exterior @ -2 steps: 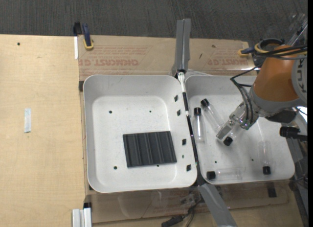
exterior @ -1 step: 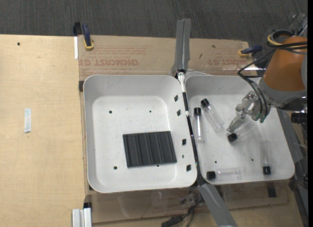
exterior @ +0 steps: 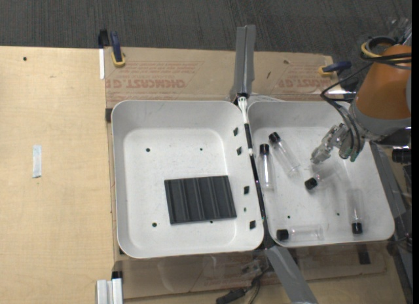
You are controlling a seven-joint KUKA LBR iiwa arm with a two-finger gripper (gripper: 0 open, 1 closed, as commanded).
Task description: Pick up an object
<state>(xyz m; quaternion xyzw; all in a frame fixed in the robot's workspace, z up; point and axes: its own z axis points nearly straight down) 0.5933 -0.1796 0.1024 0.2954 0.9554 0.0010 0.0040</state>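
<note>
Five clear plastic tubes with black caps lie scattered in the right bin (exterior: 386, 227), none of them lifted. One tube (exterior: 284, 151) lies slanted near the bin's upper left, and a second (exterior: 265, 165) lies upright along the left wall just beside it. A third (exterior: 322, 175) rests near the middle, its black cap toward the lower left. A fourth (exterior: 300, 234) lies flat along the lower edge, and the fifth (exterior: 355, 211) lies near the right wall, cap at its lower end.

The gripper (exterior: 327, 149) hangs above the middle of the bin, just over the upper end of the third tube; its metal fingers (exterior: 322, 153) point down and to the left, and how far apart they stand cannot be told (glare and the tube's clear body blur the tips). The arm (exterior: 386, 93) enters from the right.

The left bin (exterior: 131, 230) holds a dark ribbed tray (exterior: 200, 199), lying flat toward its lower middle.
</note>
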